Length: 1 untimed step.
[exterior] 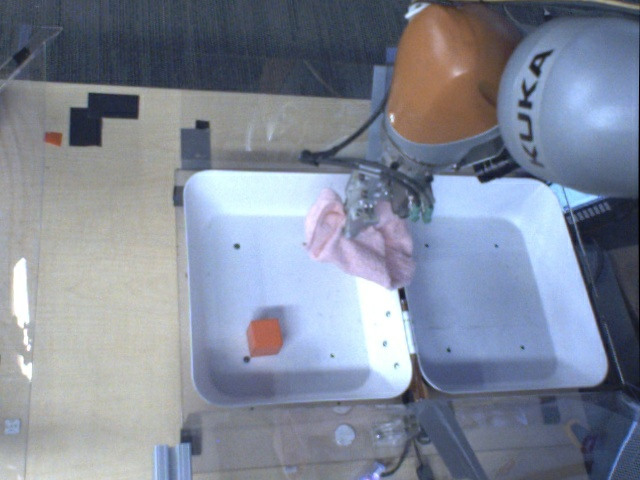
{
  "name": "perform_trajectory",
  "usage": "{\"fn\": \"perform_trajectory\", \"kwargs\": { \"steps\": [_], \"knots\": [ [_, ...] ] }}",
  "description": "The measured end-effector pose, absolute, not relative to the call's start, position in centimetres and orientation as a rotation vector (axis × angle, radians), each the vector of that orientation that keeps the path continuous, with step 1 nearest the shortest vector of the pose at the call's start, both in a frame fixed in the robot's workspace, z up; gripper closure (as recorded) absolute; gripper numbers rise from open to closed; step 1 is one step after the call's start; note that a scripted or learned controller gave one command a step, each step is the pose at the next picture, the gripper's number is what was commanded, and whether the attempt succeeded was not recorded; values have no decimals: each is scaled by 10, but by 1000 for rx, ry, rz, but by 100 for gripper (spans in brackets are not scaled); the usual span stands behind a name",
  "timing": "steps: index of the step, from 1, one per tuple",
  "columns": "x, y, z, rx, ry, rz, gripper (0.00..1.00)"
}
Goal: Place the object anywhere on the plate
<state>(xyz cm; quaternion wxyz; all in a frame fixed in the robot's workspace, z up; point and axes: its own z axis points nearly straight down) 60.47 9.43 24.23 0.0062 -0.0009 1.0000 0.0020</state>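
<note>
A crumpled pink cloth (362,246) hangs at the right side of the left white bin (215,268), its lower end reaching over the rim between the two bins. My gripper (378,208) comes down from the orange wrist band onto the cloth's upper edge, and it is shut on the cloth, which bunches up around the fingers. A small orange cube (265,337) lies on the left bin's floor near the front left, well away from the gripper.
The right white bin (500,298) lies directly beside the gripper. The arm's large grey and orange body (500,78) covers the back of both bins. Black marks and a small orange patch (53,139) sit on the wooden bench at far left.
</note>
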Motion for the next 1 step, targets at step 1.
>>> {"fn": "perform_trajectory", "kwargs": {
  "steps": [1],
  "knots": [
    [576,147,243,-9,3131,7,100]
  ]
}}
